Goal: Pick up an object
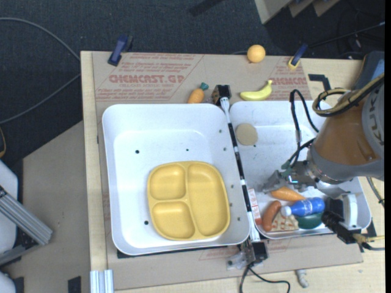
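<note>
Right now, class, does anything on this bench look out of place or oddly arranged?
Yes. A banana, a small carrot and an orange ball lie on the cardboard behind the bins, outside them. In the right bin, the remaining toys crowd its near corner beside the gripper, while the yellow tray sits alone in the left bin.

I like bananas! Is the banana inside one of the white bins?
No, the banana lies on the brown board just beyond the right bin.
</note>
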`<action>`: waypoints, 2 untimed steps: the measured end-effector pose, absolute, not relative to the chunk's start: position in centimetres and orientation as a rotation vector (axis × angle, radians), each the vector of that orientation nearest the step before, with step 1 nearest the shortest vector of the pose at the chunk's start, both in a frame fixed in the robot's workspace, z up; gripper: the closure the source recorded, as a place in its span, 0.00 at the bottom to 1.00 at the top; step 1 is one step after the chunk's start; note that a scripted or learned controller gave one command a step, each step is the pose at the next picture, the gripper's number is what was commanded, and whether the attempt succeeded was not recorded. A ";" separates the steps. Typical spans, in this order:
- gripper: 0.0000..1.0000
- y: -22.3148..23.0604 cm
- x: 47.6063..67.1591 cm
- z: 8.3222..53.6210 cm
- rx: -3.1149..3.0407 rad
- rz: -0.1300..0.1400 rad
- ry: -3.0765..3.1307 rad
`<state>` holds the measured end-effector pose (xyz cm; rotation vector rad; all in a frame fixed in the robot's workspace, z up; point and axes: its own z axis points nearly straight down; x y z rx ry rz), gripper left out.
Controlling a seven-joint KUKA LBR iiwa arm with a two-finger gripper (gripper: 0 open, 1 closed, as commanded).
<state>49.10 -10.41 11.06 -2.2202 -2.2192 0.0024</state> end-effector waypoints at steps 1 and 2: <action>0.00 -9.6 47.9 8.4 -2.222 0.001 -2.220; 1.00 -9.6 47.9 9.4 -2.225 0.000 -2.220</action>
